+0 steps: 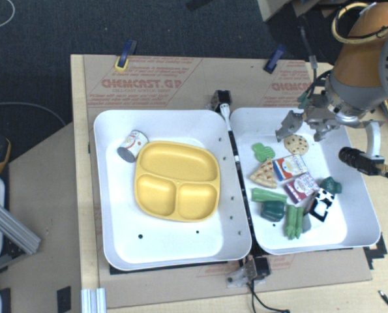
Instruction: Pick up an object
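My gripper (304, 130) hangs over the back of the right bin (357, 230), its two grey fingers spread open with nothing between them. Just below and in front of it lies a round chocolate-chip cookie (297, 143). Further forward sit a green leafy piece (263, 152), a pizza slice (264, 173), a small white, red and blue carton (290, 167) and a purple-red packet (301, 186). Nearer the front are a green bean pod (267, 195), a dark teal cup (272, 210), a green vegetable (293, 220) and a black-and-white block (321, 204).
The left bin (109, 194) holds a yellow divided plate (177, 180) and a small can (132, 145) lying on its side at the back left. A black ridge (233, 155) separates the bins. The arm's orange-banded wrist (366, 38) rises at the upper right.
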Tool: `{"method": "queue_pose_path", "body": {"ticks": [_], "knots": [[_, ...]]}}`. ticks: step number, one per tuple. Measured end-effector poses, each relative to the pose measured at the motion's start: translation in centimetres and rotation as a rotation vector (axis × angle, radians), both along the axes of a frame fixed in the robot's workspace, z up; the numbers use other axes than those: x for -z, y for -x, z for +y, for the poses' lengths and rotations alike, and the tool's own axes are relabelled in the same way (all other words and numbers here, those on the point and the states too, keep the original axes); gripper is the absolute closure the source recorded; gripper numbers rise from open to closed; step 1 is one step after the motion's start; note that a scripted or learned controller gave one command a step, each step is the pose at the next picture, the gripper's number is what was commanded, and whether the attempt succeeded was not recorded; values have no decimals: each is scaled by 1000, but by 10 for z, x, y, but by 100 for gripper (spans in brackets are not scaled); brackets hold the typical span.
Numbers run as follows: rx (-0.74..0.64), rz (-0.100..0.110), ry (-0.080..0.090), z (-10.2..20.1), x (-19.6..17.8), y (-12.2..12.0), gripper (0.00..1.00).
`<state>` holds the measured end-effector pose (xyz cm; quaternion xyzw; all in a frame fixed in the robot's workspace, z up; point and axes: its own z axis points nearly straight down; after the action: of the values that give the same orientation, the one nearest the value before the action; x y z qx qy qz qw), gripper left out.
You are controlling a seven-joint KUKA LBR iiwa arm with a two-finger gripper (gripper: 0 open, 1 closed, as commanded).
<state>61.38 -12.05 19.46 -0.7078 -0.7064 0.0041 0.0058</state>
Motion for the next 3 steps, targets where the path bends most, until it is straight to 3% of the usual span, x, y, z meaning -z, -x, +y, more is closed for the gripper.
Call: {"method": "queue_pose_path", "body": {"ticks": [1,2,3], "knots": [[-2,-14,2,0,-8,-3,0],[-1,-7,1,-3,55,1,0],[-3,-16,3,-3,105,0,0]]}}
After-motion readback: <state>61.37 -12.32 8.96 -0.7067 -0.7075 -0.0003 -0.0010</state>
